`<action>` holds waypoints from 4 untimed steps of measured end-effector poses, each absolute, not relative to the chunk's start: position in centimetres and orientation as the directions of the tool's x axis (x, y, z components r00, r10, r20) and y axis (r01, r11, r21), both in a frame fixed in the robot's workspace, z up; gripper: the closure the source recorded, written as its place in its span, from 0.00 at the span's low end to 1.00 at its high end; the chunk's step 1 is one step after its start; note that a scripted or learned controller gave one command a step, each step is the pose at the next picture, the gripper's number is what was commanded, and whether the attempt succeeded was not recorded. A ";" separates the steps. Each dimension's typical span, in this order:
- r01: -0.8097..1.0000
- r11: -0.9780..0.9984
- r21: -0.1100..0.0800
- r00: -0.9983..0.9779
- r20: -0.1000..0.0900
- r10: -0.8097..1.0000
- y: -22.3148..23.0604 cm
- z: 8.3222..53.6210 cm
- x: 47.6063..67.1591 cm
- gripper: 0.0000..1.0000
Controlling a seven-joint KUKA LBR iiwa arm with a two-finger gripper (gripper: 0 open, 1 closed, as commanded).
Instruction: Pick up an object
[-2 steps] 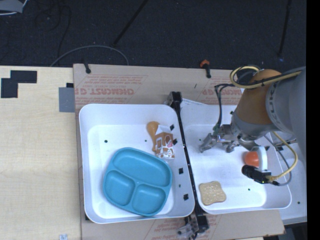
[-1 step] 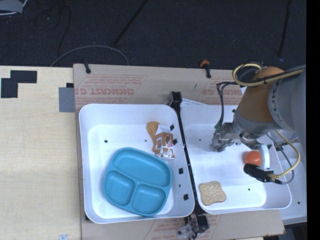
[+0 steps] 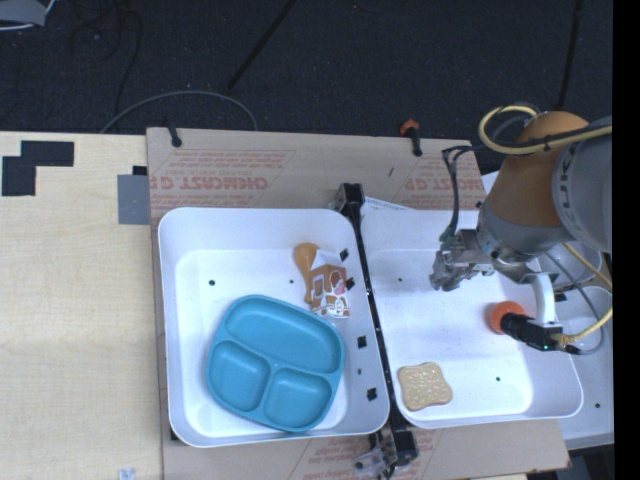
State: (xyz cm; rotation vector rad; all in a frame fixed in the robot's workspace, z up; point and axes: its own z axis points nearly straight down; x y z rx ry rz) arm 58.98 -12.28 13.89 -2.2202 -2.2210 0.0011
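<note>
**Pick not yet made: gripper low in right bin, nothing seen in it**

- Gripper point(image 3: 452, 268) hangs over the upper middle of the right bin point(image 3: 405, 230), arm coming in from the right. Fingers point down toward the bin floor; whether they are open or closed cannot be told from this angle. No object seen between them.
- Judged stage: approach or search. The grasp itself and the lift are both left to do.
- Candidate objects in the same bin: small orange ball point(image 3: 500, 315), below and to the right of the fingers, near but apart, partly crowded by a black part of the arm's hardware; tan cracker-shaped piece point(image 3: 425, 386), well below the fingers near the bin's front edge.
- Left bin point(image 3: 185, 268), across the black divider point(image 3: 360, 278) to the fingers' left: blue sectioned plate point(image 3: 275, 363), printed packet point(image 3: 329, 292), brown piece point(image 3: 305, 258) touching it.
- In the way: the bin floor directly beneath the fingers looks bare, so a straight descent would likely close on nothing. The ball sits tight beside the arm's cabling.
</note>
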 end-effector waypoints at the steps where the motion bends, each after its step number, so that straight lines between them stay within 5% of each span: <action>1: 1.000 0.001 0.003 -0.001 0.000 1.000 -12.0 20.1 59.4 1.00; 2: 1.000 0.001 0.001 -0.001 0.000 1.000 -12.1 23.3 59.5 1.00; 4: 1.000 0.004 -0.004 -0.004 0.002 1.000 -1.7 21.8 60.5 1.00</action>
